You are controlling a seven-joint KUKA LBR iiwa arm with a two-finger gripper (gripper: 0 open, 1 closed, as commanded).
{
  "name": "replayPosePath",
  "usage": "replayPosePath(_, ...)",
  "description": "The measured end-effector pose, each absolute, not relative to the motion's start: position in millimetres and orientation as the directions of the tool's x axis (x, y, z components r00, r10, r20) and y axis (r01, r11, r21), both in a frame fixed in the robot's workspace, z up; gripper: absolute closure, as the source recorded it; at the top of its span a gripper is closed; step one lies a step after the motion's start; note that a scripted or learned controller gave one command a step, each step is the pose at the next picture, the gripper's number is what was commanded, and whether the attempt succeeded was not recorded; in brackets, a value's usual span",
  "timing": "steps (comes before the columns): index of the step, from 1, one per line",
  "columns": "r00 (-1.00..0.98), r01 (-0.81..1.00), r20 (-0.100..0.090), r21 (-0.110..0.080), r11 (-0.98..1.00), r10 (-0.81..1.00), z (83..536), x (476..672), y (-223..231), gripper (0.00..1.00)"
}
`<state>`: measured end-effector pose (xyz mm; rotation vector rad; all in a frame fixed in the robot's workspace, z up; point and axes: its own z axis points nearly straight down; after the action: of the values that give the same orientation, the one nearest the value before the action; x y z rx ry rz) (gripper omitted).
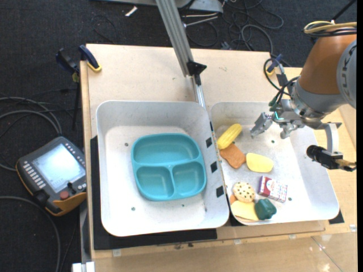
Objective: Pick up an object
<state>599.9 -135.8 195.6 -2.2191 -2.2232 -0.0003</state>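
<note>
My gripper [274,127] hangs over the back of the right bin [317,180], its two fingers spread open with nothing between them. Left of it and a little nearer lies a yellow corn cob [229,135]. Below the corn sit an orange piece [233,156] and a pale yellow lemon-shaped piece [260,163]. Nearer the front lie a cookie with dark chips [244,192], a small pink and white box [273,188], a yellow slice [244,210] and a dark green piece [265,209].
The left bin [113,123] holds a teal divided tray [168,166]. A grey pole [177,30] slants down to the wall between the bins. A teach pendant [52,174] lies off the bench at the left. Cables trail across the floor behind.
</note>
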Motion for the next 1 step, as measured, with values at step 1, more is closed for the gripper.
replayPosePath(1,0.000,1.000,0.001,-0.007,0.000,1.000,131.5,596.5,-136.7,0.00)
